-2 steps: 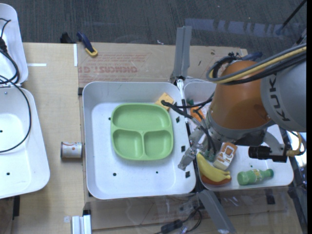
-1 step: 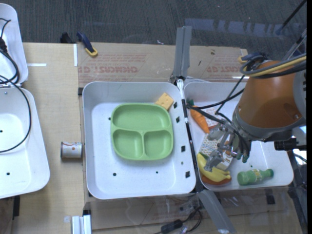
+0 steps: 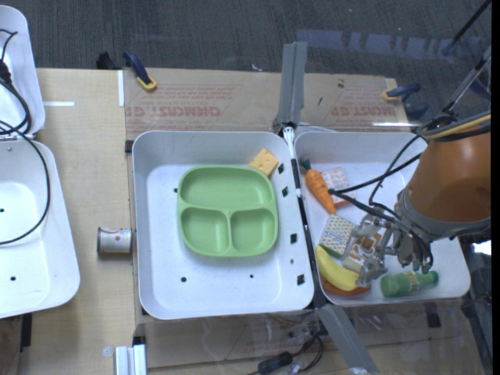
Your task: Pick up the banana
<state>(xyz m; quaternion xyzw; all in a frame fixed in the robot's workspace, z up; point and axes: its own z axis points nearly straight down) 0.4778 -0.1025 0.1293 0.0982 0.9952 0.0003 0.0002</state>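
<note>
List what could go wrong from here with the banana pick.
1. Crowding: the banana lies in the right bin close against a red-orange item and a patterned packet, so the end effector may catch a neighbour instead.
2. The banana sits near the bin's left wall, so a push could wedge it there.
3. The green bottle lies right beside the end effector and could get knocked.

Plate [image 3: 228,212] in left bin [image 3: 156,287]; banana [image 3: 336,268] and carrot [image 3: 319,189] in right bin [image 3: 457,283].
</note>
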